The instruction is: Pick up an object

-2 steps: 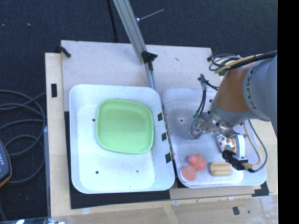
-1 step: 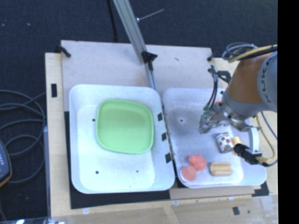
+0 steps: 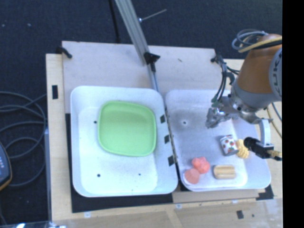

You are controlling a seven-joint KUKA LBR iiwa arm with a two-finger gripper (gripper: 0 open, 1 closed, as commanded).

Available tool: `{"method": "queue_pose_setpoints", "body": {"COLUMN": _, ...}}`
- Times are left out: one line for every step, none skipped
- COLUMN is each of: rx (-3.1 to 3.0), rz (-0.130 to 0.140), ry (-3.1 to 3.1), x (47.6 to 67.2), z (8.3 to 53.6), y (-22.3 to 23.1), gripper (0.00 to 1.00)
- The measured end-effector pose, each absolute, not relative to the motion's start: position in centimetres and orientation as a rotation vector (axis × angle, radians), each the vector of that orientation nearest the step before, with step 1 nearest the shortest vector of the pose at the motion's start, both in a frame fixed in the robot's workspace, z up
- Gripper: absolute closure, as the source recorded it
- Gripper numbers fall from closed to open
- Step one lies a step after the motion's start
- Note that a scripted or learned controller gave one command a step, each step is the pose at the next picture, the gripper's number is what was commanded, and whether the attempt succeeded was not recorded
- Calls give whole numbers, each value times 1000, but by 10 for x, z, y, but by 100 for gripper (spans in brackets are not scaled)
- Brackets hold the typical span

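My gripper [image 3: 213, 118] hangs over the upper middle of the right bin [image 3: 190, 108], with nothing seen between its fingers. Below and right of it lies a small white block with red spots [image 3: 228, 145]. A yellow piece [image 3: 242, 150] sits beside that block. Along the bin's near edge are a pink-red lumpy toy [image 3: 201, 164], a red round piece [image 3: 192, 176] and a tan bread-like roll [image 3: 224, 172]. A green square plate [image 3: 128, 128] lies in the left bin [image 3: 85, 127].
A slanted metal pole [image 3: 134, 25] rises from the bench behind the bins. Cables and a black fitting [image 3: 259, 147] hang at the right bin's right edge. The arm's orange band [image 3: 259, 72] looms over the bin's far right corner.
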State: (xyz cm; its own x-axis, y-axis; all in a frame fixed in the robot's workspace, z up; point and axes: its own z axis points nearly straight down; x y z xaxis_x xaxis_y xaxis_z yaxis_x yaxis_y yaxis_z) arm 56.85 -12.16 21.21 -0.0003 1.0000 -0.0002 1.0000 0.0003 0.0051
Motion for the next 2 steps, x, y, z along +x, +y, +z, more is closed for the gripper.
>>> {"method": "queue_pose_setpoints", "body": {"rx": 2218, "rz": 7, "ry": 2218, "x": 569, "z": 275, "y": -119, "gripper": 100}}
{"method": "queue_pose_setpoints", "body": {"rx": 2219, "rz": 1, "ry": 2224, "x": 562, "z": 260, "y": -68, "gripper": 100}}
